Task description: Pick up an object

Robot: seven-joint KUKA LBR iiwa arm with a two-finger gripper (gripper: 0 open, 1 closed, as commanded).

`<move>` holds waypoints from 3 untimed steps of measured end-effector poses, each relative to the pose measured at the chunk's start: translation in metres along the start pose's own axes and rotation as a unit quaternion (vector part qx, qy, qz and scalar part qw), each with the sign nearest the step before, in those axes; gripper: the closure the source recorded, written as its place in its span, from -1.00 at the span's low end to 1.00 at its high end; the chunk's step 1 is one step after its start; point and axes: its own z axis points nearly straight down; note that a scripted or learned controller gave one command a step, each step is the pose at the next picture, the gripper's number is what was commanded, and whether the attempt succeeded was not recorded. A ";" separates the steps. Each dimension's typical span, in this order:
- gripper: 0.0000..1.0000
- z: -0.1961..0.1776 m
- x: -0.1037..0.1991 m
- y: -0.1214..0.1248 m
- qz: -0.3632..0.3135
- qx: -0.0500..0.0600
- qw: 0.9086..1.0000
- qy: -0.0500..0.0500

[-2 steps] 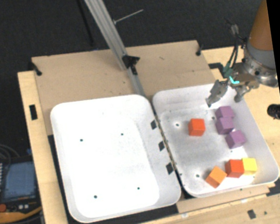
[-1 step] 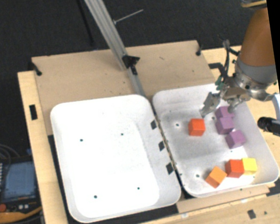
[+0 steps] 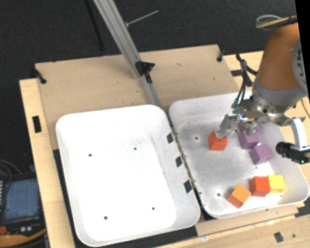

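The gripper [image 3: 232, 128] hangs over the right bin [image 3: 199, 114], its spread, released fingers just beside an orange block [image 3: 218, 142].

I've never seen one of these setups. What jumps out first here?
Probably the big orange-banded arm reaching in from the right, its claw low over the right bin, beside a red-orange block. Nearby lie purple blocks, and a bright orange, red and yellow cluster sits at that bin's near edge.
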 end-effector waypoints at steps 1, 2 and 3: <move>-1.00 0.045 -0.007 0.005 0.001 0.001 1.000 0.000; 1.00 0.032 -0.006 0.007 0.003 -0.003 1.000 0.001; 1.00 -0.028 -0.017 0.009 0.004 -0.005 1.000 0.000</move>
